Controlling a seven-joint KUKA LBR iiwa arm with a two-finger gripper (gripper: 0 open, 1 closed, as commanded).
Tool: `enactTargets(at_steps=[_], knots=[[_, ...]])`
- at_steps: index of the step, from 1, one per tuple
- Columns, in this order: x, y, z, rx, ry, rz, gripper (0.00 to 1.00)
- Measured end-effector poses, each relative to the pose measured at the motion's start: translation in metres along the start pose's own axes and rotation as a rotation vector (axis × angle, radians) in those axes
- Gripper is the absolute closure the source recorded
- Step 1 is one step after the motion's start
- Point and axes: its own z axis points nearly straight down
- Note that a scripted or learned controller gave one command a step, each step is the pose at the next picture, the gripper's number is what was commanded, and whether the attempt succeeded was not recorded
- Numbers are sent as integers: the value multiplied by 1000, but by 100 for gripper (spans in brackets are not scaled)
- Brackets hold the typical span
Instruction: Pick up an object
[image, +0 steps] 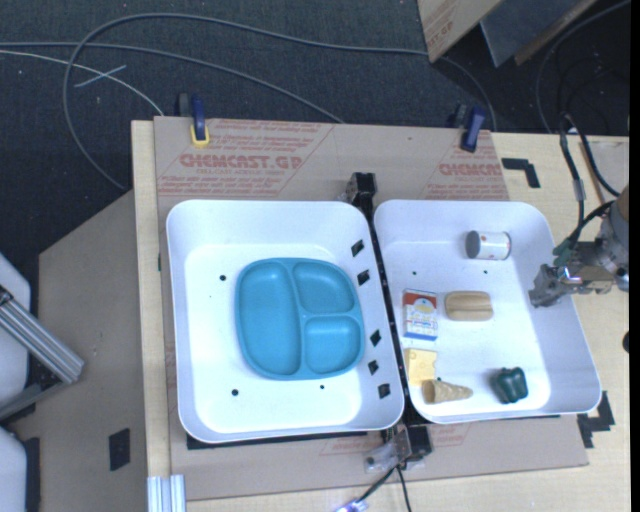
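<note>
Nothing picked yet: pincer at right bin edge, grip state unreadable, can and other items untouched.

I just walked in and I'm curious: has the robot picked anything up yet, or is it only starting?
Only starting, it seems. Nothing looks picked yet: the can, bread roll, small carton, cheese, cone and green pepper all lie in the right bin. The gripper sits at that bin's right rim, over none of them. Reaching, grasping and lifting remain.
</note>
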Motion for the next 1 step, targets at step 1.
enactTargets(at_steps=[1], knots=[[0,2,-45,2,0,0,100]])
